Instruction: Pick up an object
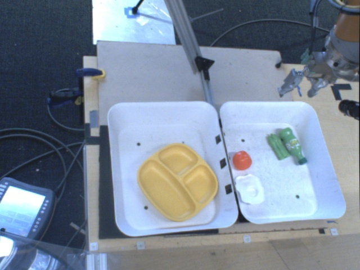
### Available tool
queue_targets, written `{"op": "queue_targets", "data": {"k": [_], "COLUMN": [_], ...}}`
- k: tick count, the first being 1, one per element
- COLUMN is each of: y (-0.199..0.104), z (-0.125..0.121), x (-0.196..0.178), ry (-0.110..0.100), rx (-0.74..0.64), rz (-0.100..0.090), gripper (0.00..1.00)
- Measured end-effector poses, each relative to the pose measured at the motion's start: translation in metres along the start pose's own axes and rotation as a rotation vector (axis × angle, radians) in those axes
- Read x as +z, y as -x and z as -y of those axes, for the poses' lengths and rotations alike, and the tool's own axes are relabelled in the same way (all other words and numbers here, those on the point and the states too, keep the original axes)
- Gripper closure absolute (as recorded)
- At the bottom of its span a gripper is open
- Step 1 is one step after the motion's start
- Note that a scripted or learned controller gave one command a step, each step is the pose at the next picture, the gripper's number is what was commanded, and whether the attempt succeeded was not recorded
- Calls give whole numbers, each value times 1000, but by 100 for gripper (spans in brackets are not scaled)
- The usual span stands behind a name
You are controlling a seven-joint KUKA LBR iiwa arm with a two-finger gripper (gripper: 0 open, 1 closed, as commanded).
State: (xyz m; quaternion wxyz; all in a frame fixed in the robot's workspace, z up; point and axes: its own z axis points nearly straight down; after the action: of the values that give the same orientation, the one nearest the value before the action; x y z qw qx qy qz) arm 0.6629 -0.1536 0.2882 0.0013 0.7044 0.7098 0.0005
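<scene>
Pincer (301, 84) spread apart, grasping nothing, above the bench beyond the right bin (323, 145).
Right bin: green bottle (293, 144), label unreadable; orange cap (242, 160). Left bin (121, 151): yellow tray (177, 180).

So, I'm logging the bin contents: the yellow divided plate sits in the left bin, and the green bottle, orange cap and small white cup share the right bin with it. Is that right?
Not quite. The camera view shows the yellow divided plate alone in the left bin, so nothing shares its bin. The green bottle, orange cap and small white cup do lie in the right bin.

arm (344, 21) cut off top-right, pendant (22, 207) cropped left
</scene>
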Motion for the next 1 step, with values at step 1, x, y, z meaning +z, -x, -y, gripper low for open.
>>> {"op": "queue_targets", "data": {"k": [1], "y": [0], "z": [0], "x": [0], "ry": [0], "rx": [0], "rz": [1], "gripper": [0]}}
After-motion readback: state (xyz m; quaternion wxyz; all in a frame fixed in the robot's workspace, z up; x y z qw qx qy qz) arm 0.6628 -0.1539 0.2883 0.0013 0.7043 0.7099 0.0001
